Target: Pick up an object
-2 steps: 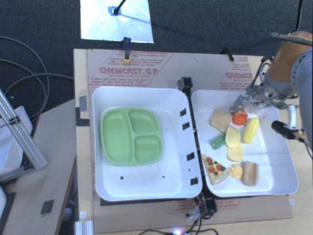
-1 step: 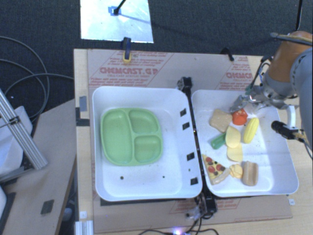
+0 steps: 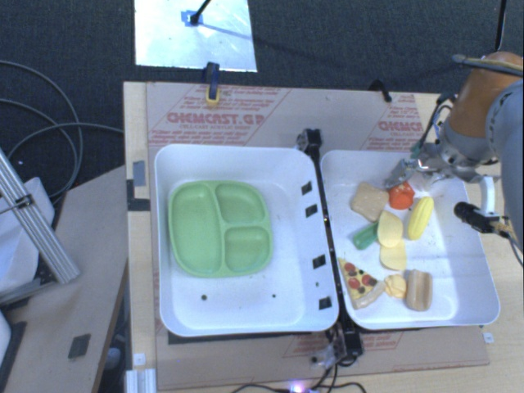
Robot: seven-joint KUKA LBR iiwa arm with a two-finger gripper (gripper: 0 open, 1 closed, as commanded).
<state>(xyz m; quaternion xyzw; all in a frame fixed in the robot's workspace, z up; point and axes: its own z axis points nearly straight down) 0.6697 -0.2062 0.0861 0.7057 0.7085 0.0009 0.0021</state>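
The right bin holds several toy foods. Among them are a red tomato, a tan bread slice, a yellow corn cob, a green pepper piece, two pale yellow pieces, a pizza slice and a hot dog bun. My gripper hangs at the bin's back, just above and behind the tomato. Nothing can be seen held in it.
The left bin holds a green divided tray. A black ridge with clips separates the two bins. The grey and orange arm reaches in from the right over the right bin's back corner.
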